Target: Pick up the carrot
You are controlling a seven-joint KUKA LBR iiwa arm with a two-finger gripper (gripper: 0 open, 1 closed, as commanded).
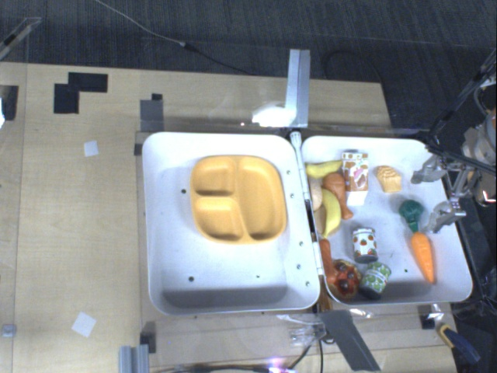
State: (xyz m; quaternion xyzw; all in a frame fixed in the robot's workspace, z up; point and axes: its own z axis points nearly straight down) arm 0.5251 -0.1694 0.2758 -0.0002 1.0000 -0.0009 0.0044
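The orange carrot (422,256) lies lengthwise near the right wall of the right bin (458,286), its thick end pointing to the far side. My gripper (436,193) reaches in over the bin's right edge, just beyond the carrot's thick end and apart from it. Its two metal fingers (426,171) are spread open with nothing between them. The nearer finger sits close beside a dark green vegetable (411,212).
The right bin also holds bananas (331,202), a small carton (355,169), a bread piece (389,179), a can (364,245), a green jar (376,279) and red fruit (344,278). A yellow divided plate (237,196) sits in the left bin (167,231).
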